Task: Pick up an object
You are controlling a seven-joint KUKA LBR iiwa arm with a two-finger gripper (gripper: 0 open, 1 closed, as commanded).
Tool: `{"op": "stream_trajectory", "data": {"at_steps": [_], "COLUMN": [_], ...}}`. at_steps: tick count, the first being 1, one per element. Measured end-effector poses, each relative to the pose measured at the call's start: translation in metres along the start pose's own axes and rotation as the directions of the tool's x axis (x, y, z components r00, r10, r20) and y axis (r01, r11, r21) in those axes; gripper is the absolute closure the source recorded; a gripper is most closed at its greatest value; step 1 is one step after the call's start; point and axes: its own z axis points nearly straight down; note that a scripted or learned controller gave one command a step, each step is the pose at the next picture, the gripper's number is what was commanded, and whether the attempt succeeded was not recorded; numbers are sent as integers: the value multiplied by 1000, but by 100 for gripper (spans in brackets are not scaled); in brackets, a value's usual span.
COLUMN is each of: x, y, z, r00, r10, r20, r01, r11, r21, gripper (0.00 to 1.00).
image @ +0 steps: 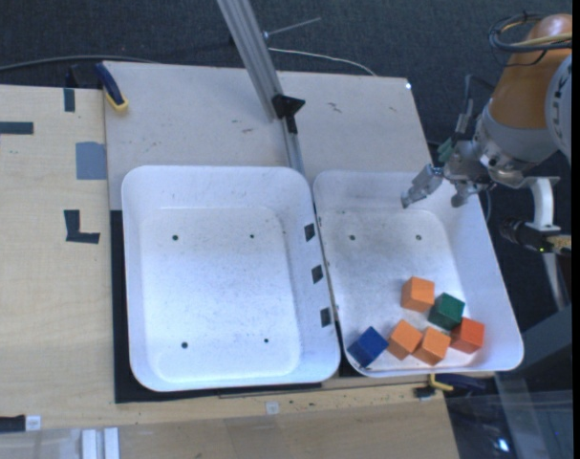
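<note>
Several small cubes lie in the near right corner of the right bin (366,208): an orange cube (418,294), a green cube (448,310), a red-orange cube (468,335), two more orange cubes (405,338) (434,344) and a blue cube (368,345) against the near rim. My gripper (435,194) hangs over the far right part of that bin, well behind the cubes. Its fingers stand apart, open, with nothing between them.
The left bin (137,256) sits beside the right one. A slanted metal pole (256,55) rises from a black bracket (288,106) behind the bins. A blue and yellow clamp (111,86) lies at the bench's far left corner.
</note>
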Motion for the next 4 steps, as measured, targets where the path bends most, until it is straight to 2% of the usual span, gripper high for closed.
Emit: {"op": "stream_trajectory", "data": {"at_steps": [1,2,3,4], "x": [14,42,42,85], "y": [-71,-123,-122,-116], "z": [116,118,109,114], "r00": [1000,1000,1000,1000], "r10": [2,2,1,-1], "r20": [-5,-2,-3,2], "r01": [-2,-2,-1,1], "r11": [1000,1000,1000,1000], "r21": [11,1,2,-11], "gripper": [0,0,100,100]}}
